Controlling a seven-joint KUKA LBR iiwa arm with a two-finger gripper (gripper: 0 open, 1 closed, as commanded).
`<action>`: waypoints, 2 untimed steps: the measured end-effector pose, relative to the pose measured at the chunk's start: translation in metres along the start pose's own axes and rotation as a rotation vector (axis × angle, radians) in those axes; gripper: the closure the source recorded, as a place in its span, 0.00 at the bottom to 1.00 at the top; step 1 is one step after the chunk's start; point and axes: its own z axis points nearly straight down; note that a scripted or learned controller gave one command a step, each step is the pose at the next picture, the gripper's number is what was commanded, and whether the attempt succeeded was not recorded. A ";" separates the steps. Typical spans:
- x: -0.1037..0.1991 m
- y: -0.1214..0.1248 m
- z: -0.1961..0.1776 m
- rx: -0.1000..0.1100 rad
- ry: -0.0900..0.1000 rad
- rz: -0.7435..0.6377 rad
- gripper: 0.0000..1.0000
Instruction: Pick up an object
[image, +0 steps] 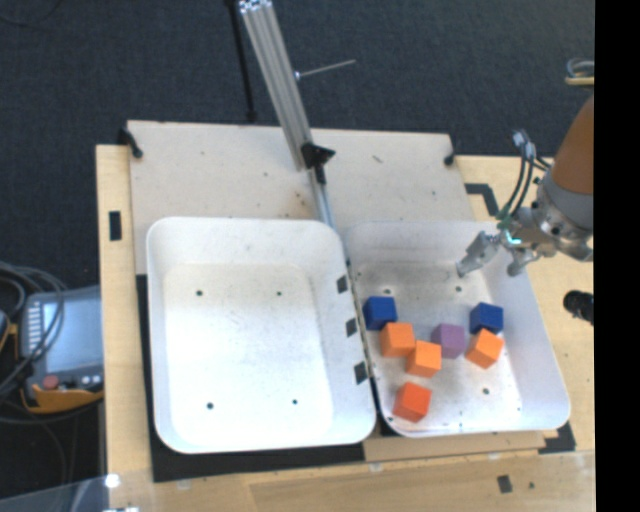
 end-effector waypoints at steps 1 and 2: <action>0.000 0.001 -0.003 -0.004 -0.002 -0.002 0.00; 0.007 -0.004 0.047 0.000 -0.002 0.000 0.00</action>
